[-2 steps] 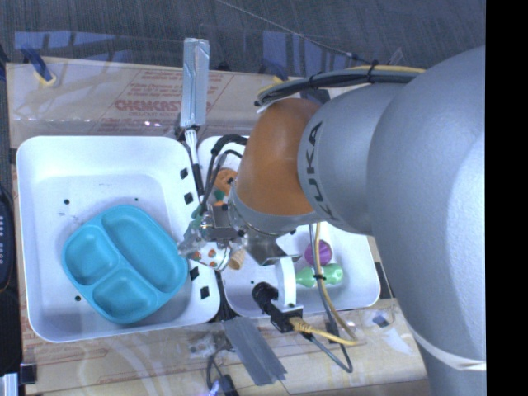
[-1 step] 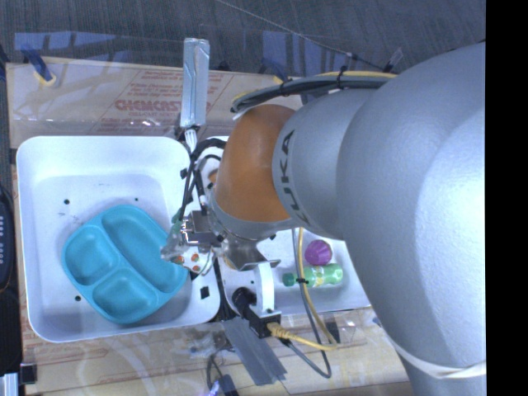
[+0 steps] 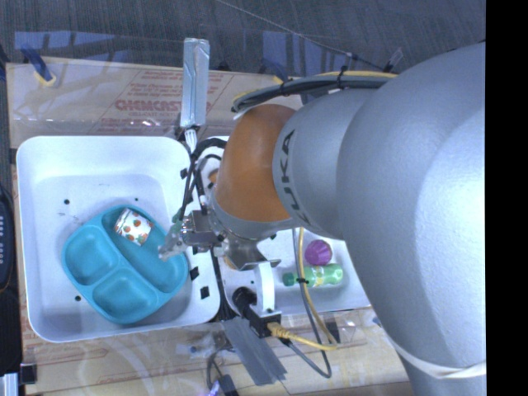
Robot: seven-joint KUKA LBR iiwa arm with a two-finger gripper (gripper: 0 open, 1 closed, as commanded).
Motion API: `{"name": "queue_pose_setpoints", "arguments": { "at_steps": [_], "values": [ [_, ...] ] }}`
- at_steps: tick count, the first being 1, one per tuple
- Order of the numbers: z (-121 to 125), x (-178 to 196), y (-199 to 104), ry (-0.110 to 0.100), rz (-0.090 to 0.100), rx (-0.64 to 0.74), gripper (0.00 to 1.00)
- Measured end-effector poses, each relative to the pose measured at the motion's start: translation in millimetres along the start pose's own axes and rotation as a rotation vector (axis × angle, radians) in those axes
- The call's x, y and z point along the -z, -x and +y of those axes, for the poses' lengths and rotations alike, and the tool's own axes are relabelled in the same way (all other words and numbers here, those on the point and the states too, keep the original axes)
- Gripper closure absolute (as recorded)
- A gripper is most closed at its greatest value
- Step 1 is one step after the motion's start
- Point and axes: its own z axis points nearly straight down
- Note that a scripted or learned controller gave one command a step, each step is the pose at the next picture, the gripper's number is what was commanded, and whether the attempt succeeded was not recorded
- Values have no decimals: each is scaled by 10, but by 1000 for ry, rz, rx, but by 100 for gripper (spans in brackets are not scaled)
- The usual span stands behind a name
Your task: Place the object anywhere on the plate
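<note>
A small spotted cup (image 3: 132,226) lies in the blue plate (image 3: 103,283), the hand (image 3: 175,244) at the plate's right rim, whether open or closed I cannot tell.

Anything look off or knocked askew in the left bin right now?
One thing: the small patterned cup lies tipped on its side in the upper compartment of the blue divided plate, not upright. The plate itself sits flat in the left bin. Nothing looks spilled or broken.
</note>
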Motion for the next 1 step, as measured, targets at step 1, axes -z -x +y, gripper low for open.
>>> {"name": "queue_pose_setpoints", "arguments": {
  "at_steps": [1],
  "values": [
    [12, 1000, 78, 10, 1, 0, 0]
  ]
}}
